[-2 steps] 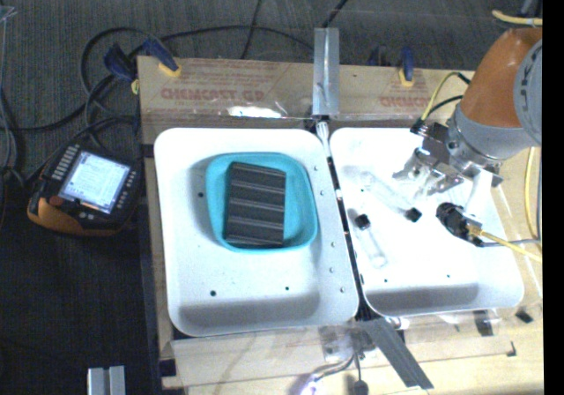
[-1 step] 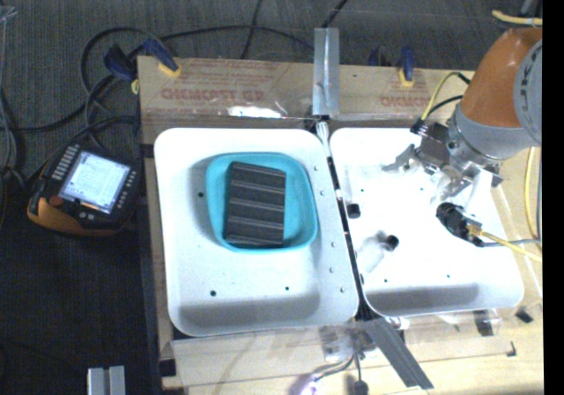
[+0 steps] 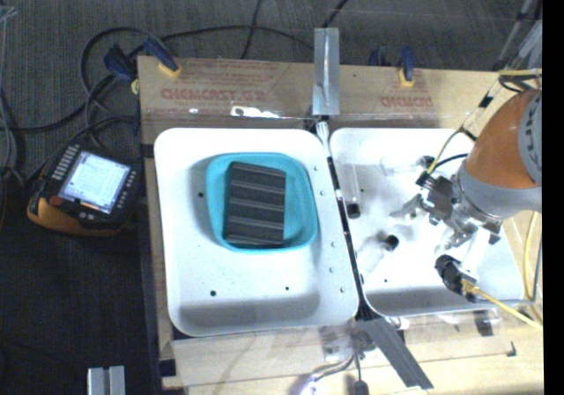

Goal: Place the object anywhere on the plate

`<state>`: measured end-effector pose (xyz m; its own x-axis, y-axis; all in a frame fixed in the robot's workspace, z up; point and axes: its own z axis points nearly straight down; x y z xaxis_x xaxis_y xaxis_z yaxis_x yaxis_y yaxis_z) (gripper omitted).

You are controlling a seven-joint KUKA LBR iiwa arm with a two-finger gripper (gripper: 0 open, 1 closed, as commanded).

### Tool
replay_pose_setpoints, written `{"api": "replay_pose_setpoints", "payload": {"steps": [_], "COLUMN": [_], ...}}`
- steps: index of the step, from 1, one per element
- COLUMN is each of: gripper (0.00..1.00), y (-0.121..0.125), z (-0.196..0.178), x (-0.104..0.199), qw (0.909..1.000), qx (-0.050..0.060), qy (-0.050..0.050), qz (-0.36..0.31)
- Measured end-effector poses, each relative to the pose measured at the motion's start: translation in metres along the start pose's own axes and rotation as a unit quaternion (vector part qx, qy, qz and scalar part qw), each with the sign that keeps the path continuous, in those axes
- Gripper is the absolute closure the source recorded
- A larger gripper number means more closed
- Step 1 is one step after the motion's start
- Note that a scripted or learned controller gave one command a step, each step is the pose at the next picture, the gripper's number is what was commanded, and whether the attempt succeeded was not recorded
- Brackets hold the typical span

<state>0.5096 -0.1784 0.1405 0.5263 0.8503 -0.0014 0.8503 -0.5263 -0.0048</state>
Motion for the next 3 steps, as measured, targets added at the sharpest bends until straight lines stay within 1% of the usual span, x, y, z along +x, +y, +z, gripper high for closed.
{"api": "replay_pose_setpoints", "payload": {"steps": [1,2,3], "gripper": [0.0,0.0,0.0], "y": [-0.001,0.008,0.008], "z": [0.049,-0.047,-0.047], "x": [-0.04,-0.035,-0.035], "qw": [0.9872,0.9677,0.9676], "qx": [-0.008,-0.003,-0.003], "qy": [0.002,0.0,0.0], "qz": [-0.159,-0.252,-0.252]}}
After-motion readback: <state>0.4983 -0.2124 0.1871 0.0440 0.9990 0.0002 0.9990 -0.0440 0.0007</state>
